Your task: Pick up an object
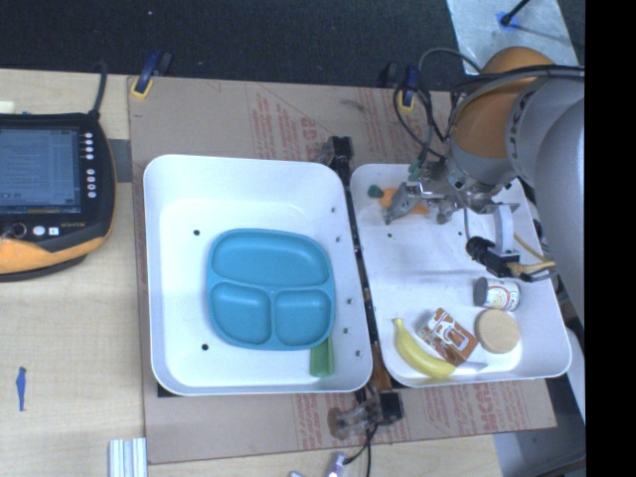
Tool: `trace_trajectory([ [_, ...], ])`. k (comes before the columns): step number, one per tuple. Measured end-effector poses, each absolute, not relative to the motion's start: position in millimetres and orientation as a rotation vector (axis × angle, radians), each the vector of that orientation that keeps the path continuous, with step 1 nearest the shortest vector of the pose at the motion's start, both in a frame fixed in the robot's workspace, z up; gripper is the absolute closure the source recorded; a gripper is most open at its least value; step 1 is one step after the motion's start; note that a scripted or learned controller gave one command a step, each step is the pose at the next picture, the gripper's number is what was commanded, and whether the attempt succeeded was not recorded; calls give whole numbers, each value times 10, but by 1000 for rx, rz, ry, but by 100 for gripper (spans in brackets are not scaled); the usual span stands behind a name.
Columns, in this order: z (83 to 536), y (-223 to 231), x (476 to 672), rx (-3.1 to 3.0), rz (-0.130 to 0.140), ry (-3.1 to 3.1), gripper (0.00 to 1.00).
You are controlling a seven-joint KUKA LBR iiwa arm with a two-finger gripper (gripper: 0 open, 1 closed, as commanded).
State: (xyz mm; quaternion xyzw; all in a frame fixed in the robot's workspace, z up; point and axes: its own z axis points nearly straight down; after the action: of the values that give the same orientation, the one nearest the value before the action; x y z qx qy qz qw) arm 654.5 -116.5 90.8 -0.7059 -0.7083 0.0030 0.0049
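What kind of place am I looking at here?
Probably a robotics lab: a robot arm reaches over two white bins of toy items, and a handheld control tablet lies beside them.

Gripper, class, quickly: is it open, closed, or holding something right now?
Gripper: cannot be told from this view. It sits low over the far end of the right bin, near a small orange and green item.

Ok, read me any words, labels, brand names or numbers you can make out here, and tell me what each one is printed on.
No text here can be read with confidence.
Cardboard sheet under the bins: faint red printed lettering, too washed out to read.
Handheld controller, screen lines and buttons: too small.
Snack packet beside the banana: print blurred.
Small can: label unreadable.
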Motion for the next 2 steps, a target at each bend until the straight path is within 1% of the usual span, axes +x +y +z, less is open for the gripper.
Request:
trace_trajectory([
  [2, 909, -1098, 6548, -2211, 9, -2219, 0],
])
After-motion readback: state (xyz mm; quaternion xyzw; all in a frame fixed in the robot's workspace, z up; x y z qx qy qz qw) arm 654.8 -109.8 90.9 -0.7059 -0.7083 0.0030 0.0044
